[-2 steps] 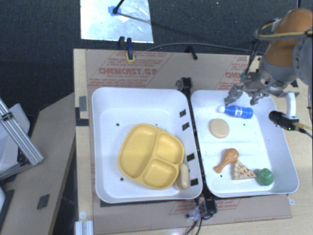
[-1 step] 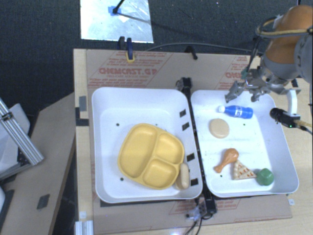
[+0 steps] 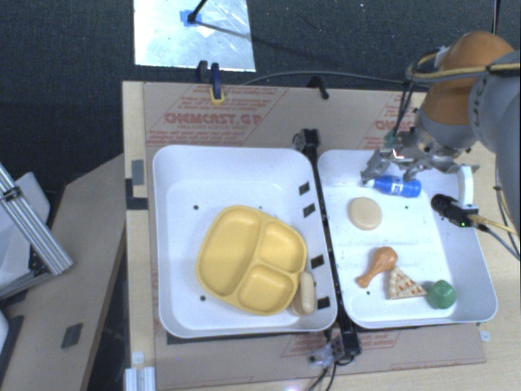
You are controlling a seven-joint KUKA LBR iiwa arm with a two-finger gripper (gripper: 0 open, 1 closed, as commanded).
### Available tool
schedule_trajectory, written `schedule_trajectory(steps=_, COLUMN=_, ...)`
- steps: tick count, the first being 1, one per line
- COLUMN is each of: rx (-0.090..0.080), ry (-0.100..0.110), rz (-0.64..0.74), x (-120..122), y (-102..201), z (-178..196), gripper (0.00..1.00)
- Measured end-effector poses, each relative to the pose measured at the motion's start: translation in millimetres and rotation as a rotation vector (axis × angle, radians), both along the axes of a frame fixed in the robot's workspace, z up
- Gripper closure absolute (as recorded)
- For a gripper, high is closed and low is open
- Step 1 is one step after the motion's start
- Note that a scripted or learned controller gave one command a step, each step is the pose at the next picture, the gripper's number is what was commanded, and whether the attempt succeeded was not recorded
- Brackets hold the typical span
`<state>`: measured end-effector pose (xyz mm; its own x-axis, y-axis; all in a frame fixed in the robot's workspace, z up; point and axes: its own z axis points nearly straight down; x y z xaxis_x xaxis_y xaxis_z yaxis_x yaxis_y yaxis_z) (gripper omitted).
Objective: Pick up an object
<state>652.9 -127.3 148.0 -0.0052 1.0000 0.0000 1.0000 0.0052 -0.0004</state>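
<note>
The bench has 2 white bins side by side. In the right bin the gripper is low at the back, right over a blue bottle that lies on its side. The fingers look spread apart, 1 toward each side of the bottle, but the bottle is not squeezed between them. It lies on the bin floor just under the tips. So the arm seems to be at the reaching step: it has picked a toy and is lined up on it, but nothing is lifted. The blue bottle looks like the toy it wants. Other toys lie in the same bin: a round tan cookie near the bottle, a chicken leg closer to the front, a pizza slice just beside the leg, and a green ball at the front corner. The left bin holds a yellow tray with 3 parts, and a small bread roll leans at its edge. Next, I think the gripper must go down a little more so the fingers sit on both sides of the bottle, then close and lift. The bottle is round and may roll away, so the squeeze should land on its middle.
</note>
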Motion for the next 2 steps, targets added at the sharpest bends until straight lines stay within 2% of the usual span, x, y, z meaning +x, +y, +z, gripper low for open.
schedule_trajectory(steps=1, rx=-0.004, ry=-0.008, rz=-0.004, x=3.8, y=-11.7, z=-43.7, gripper=0.00)
schedule_trajectory(steps=2, rx=-0.011, ry=-0.022, rz=-0.001, x=11.1, y=-15.4, z=-50.2, gripper=0.00)
